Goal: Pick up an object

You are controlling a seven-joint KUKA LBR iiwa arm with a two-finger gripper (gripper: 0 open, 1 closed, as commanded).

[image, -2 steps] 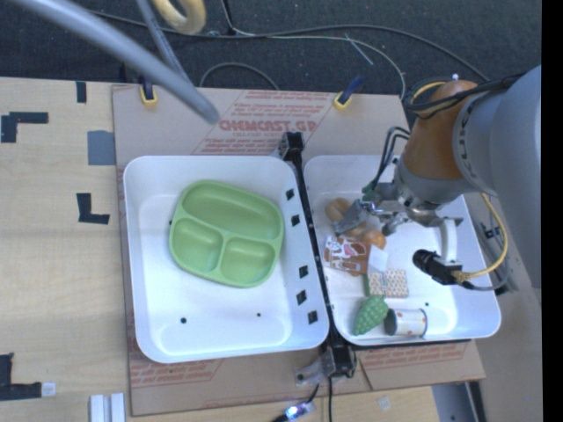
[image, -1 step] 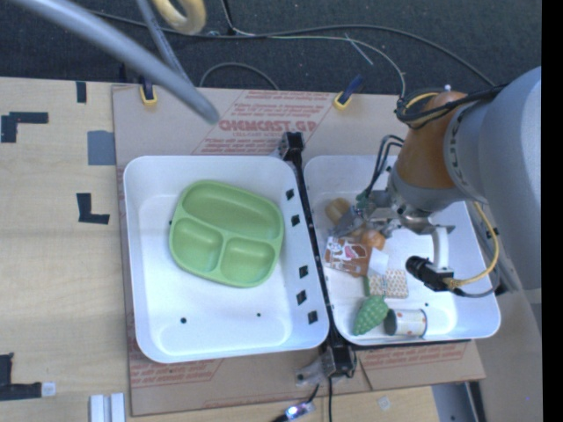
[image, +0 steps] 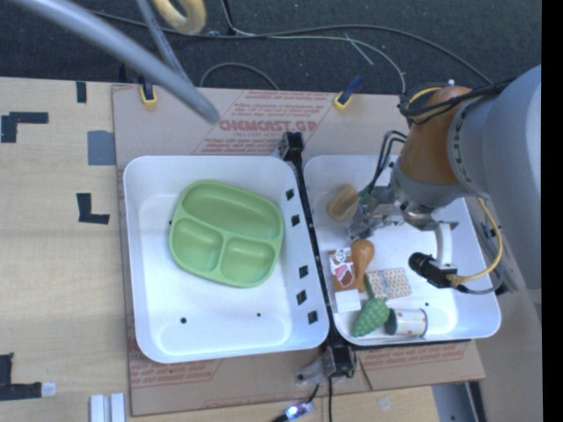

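Cardboard [image: 264, 123] reads "CHEMCAST GP".

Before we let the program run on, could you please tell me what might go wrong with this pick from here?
1. The hand sits low in the right bin among crowded items: an orange carrot-like toy, a tan piece and a patterned packet. It may nudge neighbours rather than grasp one.
2. The carrot-like toy lies close to the divider, leaving little room on that side.
3. The yellow cable loops near the bin wall and could snag.

2 white bins [image: 145, 236], 1 green tray [image: 227, 233], approx 6 small objs [image: 361, 255]
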